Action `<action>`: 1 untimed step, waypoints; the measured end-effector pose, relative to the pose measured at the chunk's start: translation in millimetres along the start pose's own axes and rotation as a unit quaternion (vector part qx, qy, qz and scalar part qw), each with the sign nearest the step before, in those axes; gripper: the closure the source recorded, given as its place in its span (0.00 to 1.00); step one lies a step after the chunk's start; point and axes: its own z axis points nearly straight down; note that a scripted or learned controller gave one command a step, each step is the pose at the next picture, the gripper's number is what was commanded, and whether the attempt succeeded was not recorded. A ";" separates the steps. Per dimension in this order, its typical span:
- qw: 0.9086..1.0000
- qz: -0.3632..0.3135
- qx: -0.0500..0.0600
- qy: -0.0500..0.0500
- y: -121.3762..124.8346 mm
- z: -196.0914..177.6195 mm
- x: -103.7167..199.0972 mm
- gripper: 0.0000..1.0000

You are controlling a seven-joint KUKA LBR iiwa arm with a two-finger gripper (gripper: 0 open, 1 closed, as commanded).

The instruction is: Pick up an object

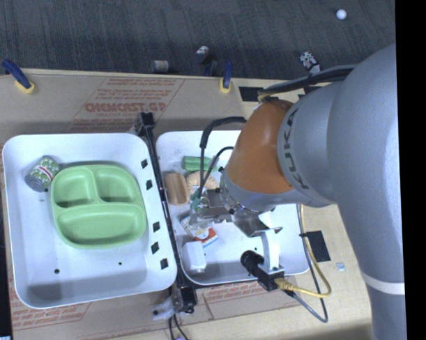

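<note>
small objects (187, 201) cluttered in the right bin (293, 264).

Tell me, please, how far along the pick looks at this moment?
Done: the arm has reached over the right bin, with the gripper low among the small objects there. In hand: nothing that can be confirmed, since no item is seen between the fingers. Left: securing and lifting one piece, such as the white item or the brown block. The green divided plate sits in the left bin.
</note>
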 end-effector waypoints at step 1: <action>1.000 0.002 0.002 0.000 15.7 51.2 -76.5 1.00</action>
